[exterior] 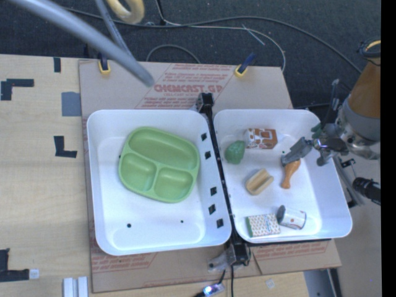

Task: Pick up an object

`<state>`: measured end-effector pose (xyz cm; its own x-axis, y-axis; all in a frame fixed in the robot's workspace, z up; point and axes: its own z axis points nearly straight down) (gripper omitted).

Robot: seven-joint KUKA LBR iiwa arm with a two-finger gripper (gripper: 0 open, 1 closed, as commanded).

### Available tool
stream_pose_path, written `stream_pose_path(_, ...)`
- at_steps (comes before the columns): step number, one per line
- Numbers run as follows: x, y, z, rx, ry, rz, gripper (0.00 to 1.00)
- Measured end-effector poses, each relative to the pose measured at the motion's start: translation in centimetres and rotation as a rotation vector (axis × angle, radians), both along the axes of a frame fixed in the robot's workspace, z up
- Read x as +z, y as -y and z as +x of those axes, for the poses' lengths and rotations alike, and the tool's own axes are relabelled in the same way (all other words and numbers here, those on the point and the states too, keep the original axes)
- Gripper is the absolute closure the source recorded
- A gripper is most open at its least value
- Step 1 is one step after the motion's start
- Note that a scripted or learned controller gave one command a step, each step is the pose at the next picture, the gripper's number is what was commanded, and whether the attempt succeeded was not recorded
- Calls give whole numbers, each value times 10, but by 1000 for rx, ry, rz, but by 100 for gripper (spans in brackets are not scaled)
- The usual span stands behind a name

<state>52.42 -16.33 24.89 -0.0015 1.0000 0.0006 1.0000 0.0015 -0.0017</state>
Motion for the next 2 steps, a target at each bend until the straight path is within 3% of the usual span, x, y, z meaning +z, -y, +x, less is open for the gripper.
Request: stream_pose_path(2, -127, -5, -8, -2, -6, 1, 0)
